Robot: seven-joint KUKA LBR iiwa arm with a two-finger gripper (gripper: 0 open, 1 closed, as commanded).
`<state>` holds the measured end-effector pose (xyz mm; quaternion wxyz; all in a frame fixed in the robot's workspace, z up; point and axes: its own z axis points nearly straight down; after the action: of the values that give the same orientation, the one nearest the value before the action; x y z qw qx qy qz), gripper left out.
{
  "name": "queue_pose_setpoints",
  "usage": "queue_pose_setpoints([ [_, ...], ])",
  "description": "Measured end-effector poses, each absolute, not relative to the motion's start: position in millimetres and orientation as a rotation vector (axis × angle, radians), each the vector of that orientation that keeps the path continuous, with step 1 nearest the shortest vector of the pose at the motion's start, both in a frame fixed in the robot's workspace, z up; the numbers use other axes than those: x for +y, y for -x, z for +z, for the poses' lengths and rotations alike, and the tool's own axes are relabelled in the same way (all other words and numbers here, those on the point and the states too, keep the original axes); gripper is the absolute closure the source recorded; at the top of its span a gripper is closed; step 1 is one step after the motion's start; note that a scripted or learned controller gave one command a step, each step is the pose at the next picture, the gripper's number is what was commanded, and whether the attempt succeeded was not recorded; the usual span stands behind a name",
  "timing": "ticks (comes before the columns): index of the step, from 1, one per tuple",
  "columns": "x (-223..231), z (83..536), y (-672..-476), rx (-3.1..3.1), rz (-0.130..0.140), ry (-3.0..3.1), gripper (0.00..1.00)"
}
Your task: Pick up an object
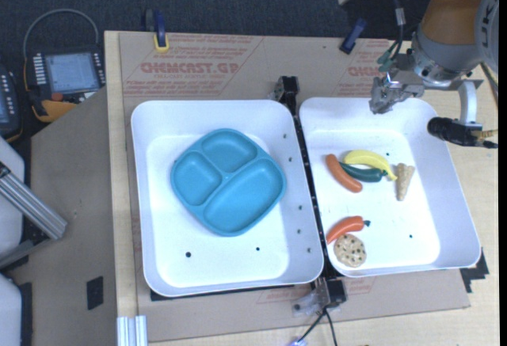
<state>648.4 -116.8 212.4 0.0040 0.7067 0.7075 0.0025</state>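
Left bin (150, 202): sitting on the worktop (238, 55) and carrying a blue divided plate (228, 180) near its middle.
Right bin (444, 202): lying just beside the left bin and holding the toy foods.
Upper group: a yellow banana (367, 160) touching a dark green pod (363, 173); an orange sausage (343, 173) to their left; a pale cone (403, 180) to their right.
Lower group: a red-orange carrot (345, 228) lying just above a speckled cookie (349, 250).
Claw (385, 101): hovering over the right bin's far rim, well apart from the foods, holding nothing visible; how far it is opening cannot be told.
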Motion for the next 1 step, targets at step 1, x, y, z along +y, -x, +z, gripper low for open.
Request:
queue_pose_setpoints([
  [1, -117.0, 267.2, -649.9, 2.217, 0.007, -2.214, 1.00],
])
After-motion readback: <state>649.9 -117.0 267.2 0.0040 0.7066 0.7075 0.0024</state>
